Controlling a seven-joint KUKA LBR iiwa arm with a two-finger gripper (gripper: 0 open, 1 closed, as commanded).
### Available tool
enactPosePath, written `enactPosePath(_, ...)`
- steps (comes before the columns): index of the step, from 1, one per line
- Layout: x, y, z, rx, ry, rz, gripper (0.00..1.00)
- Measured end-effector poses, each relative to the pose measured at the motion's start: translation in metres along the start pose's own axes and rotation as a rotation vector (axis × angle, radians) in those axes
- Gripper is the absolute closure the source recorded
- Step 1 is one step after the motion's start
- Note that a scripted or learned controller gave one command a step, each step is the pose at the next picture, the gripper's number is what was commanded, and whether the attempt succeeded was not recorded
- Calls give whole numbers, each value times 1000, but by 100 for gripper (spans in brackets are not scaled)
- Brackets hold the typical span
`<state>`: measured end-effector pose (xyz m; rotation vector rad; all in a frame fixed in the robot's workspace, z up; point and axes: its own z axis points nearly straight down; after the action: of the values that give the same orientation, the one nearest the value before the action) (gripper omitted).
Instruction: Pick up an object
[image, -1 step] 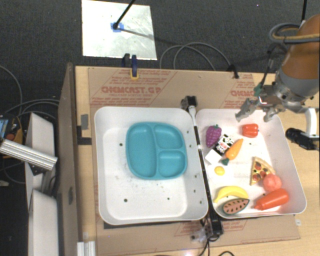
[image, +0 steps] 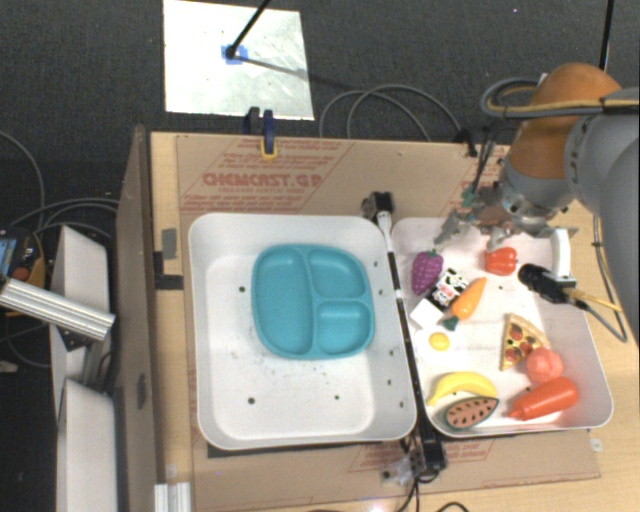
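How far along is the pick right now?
Done: the arm has reached over the right bin, with the gripper above its far edge near the purple grapes and red pepper. In hand: nothing visible between its fingers. Left: closing on a toy and lifting; all the toys lie in the bin.

Hand (image: 472, 226) open above right bin (image: 597, 352), near purple grapes (image: 427, 270), red pepper (image: 500, 261).

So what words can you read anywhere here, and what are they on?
"CHEMCAST GP" in red letters, on the brown board behind the bins.
More red print sits on the board's front strip, too small and blurred to read.
The toy food in the right bin and the blue plate bear no words that I can read.
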<state>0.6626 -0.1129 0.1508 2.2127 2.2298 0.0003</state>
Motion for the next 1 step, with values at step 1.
enactPosePath(1, 26, -33, 34, 4, 2, 1, 0)
